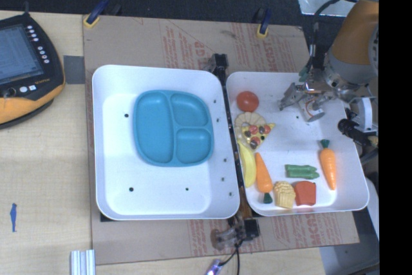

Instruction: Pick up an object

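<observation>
1. Left bin (106, 138): shallow, white, rounded corners. Holds one blue divided plate (172, 127) with three compartments, lying flat toward the bin's far side.
2. Right bin (351, 203): same white type, touching the left bin along the middle seam. All toy food sits here.
3. Tomato (247, 100), red and round, near the far-left corner of the right bin.
4. Pizza slice (253, 128), tan with small coloured toppings, just nearer than the tomato, along the left edge.
5. Banana (247, 164), yellow and curved, against the left wall, beside an orange carrot (262, 172) lying lengthwise.
6. Corn piece (283, 194), pale yellow and bumpy, at the near edge, touching a red block-shaped item (305, 192).
7. Green pod-like piece (302, 171) just beyond the red item; second carrot (328, 164), green top pointing away, toward the right edge.
8. Arm (357, 35) comes in from the right, grey with an orange band, wrist angled down over the far-right part of the right bin.
9. Gripper (306, 100) is above bare bin floor near the far edge, fingers spread apart, nothing between them. Well apart from the tomato and carrots.
10. Bins rest on a brown cardboard sheet (161, 42) held by clamps on the wooden bench.
</observation>
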